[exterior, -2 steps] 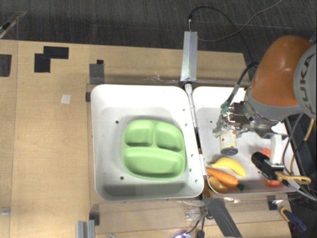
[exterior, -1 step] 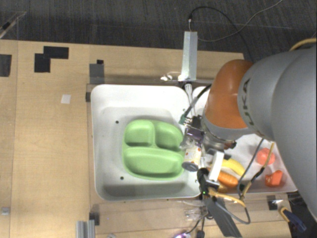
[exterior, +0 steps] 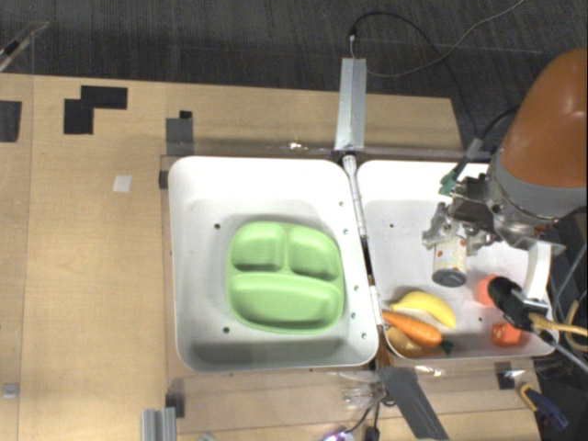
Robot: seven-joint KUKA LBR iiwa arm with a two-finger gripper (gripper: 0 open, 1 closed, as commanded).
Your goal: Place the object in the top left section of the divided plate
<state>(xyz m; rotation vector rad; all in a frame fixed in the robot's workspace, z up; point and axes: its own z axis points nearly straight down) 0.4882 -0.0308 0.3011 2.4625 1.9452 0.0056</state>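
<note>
Bench: we see a wooden bench (exterior: 83,274) bearing two shallow white bins side by side, so picking and placing happen in separate trays.
Left bin: the left bin (exterior: 197,200) holds the green divided plate (exterior: 285,277), lying flat near its middle; we judge it sits there as the target.
Top left section: this compartment (exterior: 258,246) of the plate has nothing in it, so the placing is not yet done.
Right bin: the right bin (exterior: 395,209) holds the toys, gathered along its near edge.
Arm: the grey and orange arm (exterior: 551,127) reaches in from the right, over the right bin.
Gripper: the gripper (exterior: 452,246) hangs over a small cylindrical object (exterior: 449,266); we cannot tell how its jaws stand.
Object: likely the task's thing, just below the gripper.
Other toys: a banana (exterior: 428,307), a carrot (exterior: 411,326) and small red pieces (exterior: 506,334) lie nearby.
</note>
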